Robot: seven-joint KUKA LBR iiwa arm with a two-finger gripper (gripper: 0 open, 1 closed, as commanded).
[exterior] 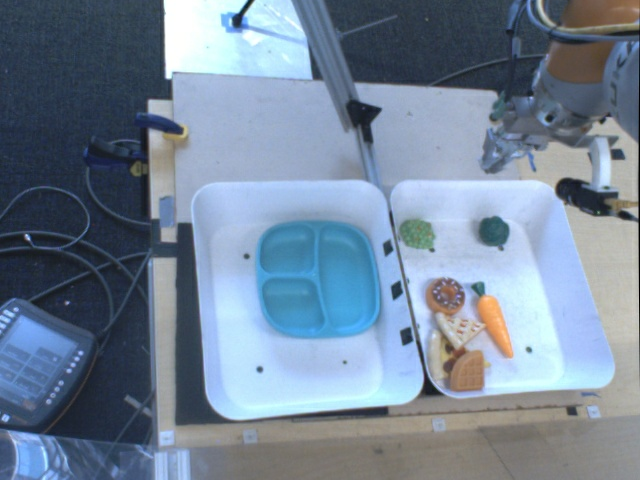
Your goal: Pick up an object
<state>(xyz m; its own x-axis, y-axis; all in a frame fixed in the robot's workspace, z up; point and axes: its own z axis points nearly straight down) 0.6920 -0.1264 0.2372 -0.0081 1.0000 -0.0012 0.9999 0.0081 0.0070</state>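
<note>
A: Where's the gripper (497,158) right now?

B: Up past the far rim of the right-hand bin (575,268), hanging over bare bench, under the arm's orange band (598,13). It has nothing in it. How wide it stands I cannot tell; the tip is too small and blurred.

A: Closest thing to grab?

B: The dark green toy vegetable (493,230), just inside that far rim and almost straight below the gripper. It sits by itself, well apart from the bin wall. A lighter green knobbly piece (417,233) lies to its left, near the divider between the bins.

A: And the rest?

B: Crowded toward the near corner: a donut (446,295), a carrot (494,324), a sandwich wedge (459,329) and a waffle-like piece (466,371), several touching. I'd skip those; a descent there risks clipping a neighbour.

A: So how to do it well?

B: Centre over the dark green piece, come straight down, close around its middle, lift cleanly. The left bin's blue divided plate (319,276) isn't needed.
</note>
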